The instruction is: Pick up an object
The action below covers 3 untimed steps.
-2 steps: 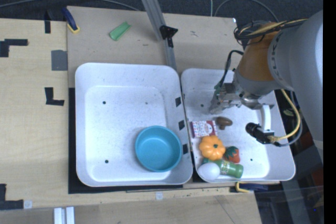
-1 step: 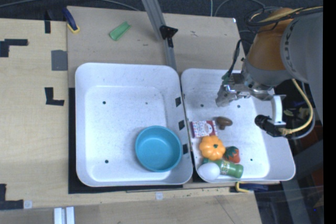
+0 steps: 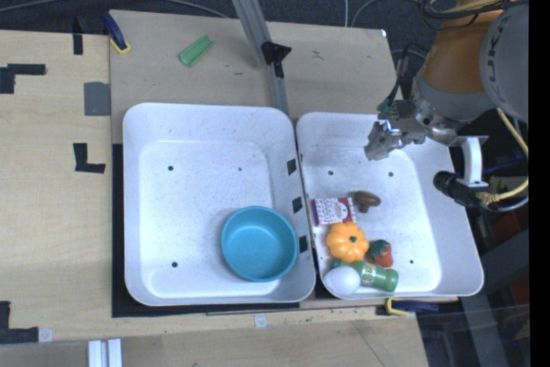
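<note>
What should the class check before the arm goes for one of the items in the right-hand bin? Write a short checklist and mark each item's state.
1. Hand is above the right bin: ok, over its far end.
2. Hand is over a target: not ok; the items sit at the near end.
3. Finger opening: cannot tell.
4. Targets are separated: not ok; the orange pumpkin, white egg, green bottle and red-and-white packet are packed together.
5. An isolated option exists: ok; the small brown item lies slightly apart at the cluster's far side.
6. Blue bowl is out of the way: ok, it is in the left bin.
</note>
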Motion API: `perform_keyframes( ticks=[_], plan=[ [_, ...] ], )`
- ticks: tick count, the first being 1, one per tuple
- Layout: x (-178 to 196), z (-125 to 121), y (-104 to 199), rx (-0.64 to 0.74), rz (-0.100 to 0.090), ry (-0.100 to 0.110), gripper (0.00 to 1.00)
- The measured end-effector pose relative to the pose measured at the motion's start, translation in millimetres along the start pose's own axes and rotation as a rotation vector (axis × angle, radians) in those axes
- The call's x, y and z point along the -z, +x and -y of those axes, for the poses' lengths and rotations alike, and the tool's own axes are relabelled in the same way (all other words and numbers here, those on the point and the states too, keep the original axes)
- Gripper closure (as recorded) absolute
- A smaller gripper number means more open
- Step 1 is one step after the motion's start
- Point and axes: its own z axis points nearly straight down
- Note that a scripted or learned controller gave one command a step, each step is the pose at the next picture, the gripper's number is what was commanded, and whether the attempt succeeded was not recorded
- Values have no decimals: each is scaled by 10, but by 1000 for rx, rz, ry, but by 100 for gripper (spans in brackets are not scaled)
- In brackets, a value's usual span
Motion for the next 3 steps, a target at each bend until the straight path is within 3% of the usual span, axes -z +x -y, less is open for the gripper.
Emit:
perform_keyframes(
  ticks=[2,3],
  plan=[
    [170,-215,1112,6,-3,5,100],
    [57,-423,1657,5,-3,6,100]
  ],
)
